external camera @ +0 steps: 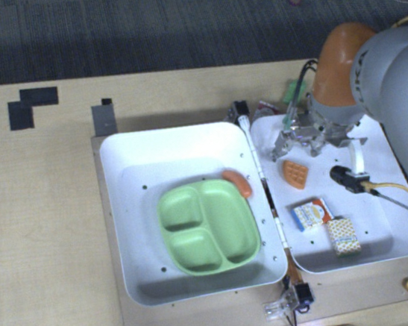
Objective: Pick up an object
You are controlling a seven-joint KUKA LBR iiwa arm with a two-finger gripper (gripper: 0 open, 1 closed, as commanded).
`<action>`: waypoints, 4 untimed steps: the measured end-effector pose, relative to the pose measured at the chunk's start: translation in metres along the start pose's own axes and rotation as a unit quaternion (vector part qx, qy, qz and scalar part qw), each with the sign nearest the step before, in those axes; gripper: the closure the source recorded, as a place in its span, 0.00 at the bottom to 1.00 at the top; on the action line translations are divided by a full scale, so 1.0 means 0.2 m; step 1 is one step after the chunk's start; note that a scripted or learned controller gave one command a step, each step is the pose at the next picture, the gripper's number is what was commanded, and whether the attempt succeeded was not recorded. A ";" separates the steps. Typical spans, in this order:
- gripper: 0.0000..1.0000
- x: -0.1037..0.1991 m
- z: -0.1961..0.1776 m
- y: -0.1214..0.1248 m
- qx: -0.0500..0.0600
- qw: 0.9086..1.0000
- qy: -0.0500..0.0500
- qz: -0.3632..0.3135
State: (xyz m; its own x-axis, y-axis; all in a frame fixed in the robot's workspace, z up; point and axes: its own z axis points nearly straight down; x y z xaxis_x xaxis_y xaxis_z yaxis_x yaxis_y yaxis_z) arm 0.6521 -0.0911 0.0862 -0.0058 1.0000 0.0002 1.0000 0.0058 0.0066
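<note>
In the right bin [395, 208], toward its upper left part, a small orange waffled piece [294, 173] lies flat on the white floor, near the wall shared with the other bin. The gripper [294, 152] hangs just above its upper edge. Its two grey prongs stand spread apart with nothing between them, and from here I cannot tell whether either tip touches the piece or the floor.

Lower in the same bin lies a little blue and white packet [311, 215]; its print is too small to read. Just beside it, toward the bin's lower wall, is a tan patterned block [343, 235]. Both lie well clear of the gripper.

The grey arm [398, 93] with its orange band [337, 64] leans in from the right and is cut off by the picture's edge. Its bulk hides the right bin's upper right corner and much of its right wall. Behind the gripper, at the bin's upper rim, some green and red bits [292, 95] poke out, too tangled to make out.

The left bin [131, 206] holds a green divided plate [209, 225] lying flat, with a small orange oblong thing [238, 182] at the plate's upper right corner. I cannot say whether it rests on the plate's rim or only against it.
</note>
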 end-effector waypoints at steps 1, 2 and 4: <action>1.00 0.00 -0.06 0.01 -0.002 1.000 0.000 -0.001; 0.00 0.00 -0.06 0.01 -0.002 1.000 0.000 -0.001; 1.00 0.05 -0.06 0.10 -0.002 1.000 0.000 -0.001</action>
State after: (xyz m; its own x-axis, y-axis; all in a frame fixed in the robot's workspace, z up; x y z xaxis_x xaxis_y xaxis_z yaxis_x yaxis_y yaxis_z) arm 0.6714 -0.0814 0.0975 -0.0088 1.0000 0.0006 0.9999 0.0087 0.0098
